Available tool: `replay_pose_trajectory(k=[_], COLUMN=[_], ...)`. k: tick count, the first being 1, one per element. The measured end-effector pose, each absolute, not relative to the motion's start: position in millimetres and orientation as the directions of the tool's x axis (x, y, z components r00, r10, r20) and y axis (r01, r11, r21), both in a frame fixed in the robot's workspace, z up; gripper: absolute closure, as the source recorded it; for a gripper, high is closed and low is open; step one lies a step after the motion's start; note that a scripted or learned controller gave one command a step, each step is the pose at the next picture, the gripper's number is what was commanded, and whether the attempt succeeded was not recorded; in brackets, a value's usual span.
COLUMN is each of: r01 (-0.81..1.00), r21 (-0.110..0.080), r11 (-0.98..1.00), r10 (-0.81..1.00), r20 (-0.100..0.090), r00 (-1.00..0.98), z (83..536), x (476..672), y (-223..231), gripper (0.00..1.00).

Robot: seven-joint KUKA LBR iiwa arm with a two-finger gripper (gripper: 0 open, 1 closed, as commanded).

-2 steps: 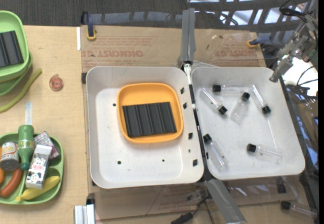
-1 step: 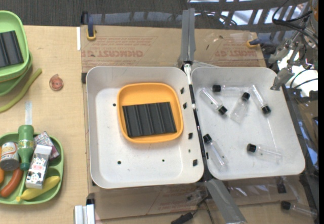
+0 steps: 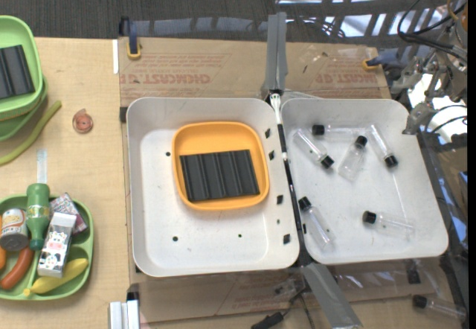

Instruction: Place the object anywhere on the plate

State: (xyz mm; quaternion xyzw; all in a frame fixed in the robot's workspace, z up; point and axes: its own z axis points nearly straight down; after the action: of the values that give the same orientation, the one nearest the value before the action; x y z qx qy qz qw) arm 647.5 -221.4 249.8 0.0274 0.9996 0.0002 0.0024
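The light wooden tabletop runs under everything, with a sheet of brown cardboard lying beneath the two white bins. The left bin holds the orange plate, which sits towards its far side and carries a dark ridged insert on its near half. The right bin touches the left one along the middle seam.

At the far right edge, the arm's cabled hardware hangs over the outer corner of the right bin; whether the jaws are open or closed cannot be told from here.

On the tabletop's left edge sit a green tray of toy food at the near side and a green dish at the far side, with a small pinkish disc between them and the left bin.

The task's things, six clear tubes with black caps, all lie flat in the right bin, well apart from the plate: four in the far half, one near the seam, and one at the near right.
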Motion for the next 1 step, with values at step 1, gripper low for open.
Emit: replay_pose_trajectory(k=[1], r01=[-0.118], r21=[-0.001], r11=[0.993], r10=[-0.118], r20=[-0.007], r00=[-0.993], z=[290.7], x=[655.6], y=[-221.4], gripper=[0.00])
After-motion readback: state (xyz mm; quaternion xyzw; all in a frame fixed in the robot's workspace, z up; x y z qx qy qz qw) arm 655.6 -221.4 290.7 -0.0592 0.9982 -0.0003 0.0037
